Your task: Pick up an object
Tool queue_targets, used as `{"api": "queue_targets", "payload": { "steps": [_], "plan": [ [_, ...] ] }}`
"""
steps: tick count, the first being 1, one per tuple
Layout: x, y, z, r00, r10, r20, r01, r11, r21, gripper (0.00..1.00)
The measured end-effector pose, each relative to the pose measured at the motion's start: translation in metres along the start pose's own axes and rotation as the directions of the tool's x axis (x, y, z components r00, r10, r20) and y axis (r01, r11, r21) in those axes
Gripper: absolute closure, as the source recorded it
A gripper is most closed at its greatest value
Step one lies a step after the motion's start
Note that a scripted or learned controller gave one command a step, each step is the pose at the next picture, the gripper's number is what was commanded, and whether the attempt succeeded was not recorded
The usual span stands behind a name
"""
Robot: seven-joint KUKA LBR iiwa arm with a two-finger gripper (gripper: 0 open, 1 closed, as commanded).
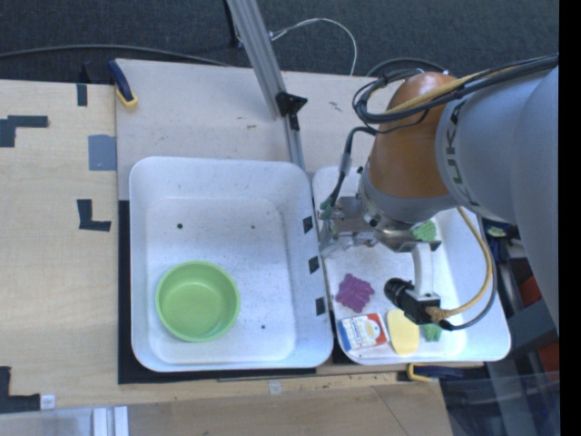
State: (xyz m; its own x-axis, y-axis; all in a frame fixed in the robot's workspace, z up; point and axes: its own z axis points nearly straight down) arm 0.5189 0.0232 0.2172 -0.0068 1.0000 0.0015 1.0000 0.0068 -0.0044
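My gripper hangs low over the left part of the right bin, close to the wall between the two bins, mostly hidden under the orange wrist band. Just in front of it a purple crinkled object lies on the bin floor, apart from the gripper. Nearer the front edge lie a red and white packet and a yellow object. A green object peeks out beside the wrist, and another green piece lies by the yellow one.
A green bowl sits in the front left of the left bin. A grey slanted pole rises behind the bins. Cables and a black fitting hang from the arm over the right bin.
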Motion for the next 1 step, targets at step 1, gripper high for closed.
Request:
{"api": "queue_targets", "payload": {
  "steps": [1],
  "plan": [
    [0.0611, -0.01, 0.0034, 1.0, -0.002, 0.0, 0.002, 1.0, 0.0, 1.0]
  ]
}}
